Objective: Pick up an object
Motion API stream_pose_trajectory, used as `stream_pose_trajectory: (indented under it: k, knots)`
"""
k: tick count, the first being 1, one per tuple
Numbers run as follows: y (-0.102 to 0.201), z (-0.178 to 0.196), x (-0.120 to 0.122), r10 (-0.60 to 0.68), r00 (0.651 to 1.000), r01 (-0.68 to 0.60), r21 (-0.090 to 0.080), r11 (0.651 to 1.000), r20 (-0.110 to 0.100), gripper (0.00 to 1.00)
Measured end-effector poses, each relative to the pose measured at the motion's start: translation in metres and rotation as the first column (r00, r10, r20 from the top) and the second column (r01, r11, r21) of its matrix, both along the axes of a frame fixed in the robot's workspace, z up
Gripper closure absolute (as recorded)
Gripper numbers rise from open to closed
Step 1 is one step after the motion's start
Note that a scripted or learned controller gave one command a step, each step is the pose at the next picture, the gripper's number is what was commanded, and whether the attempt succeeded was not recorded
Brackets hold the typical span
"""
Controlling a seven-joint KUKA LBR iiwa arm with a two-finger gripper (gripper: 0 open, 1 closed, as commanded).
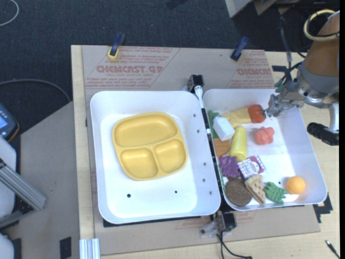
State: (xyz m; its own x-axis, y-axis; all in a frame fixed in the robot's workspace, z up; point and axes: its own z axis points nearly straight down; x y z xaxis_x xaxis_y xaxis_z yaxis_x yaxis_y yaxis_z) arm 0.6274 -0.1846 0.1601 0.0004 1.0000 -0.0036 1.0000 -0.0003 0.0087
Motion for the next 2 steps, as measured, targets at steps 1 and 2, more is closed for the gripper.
stream_pose_trajectory:
  k: [1,2]
  knots:
    - [-0.0068,0.0599,0.008,0.001,1.0,-0.001,0.0,1.0,0.0,1.0]
    - [-0.0068,0.0656,0.0089,0.001,1.0,-0.001,0.001,1.0,-0.004,1.0]
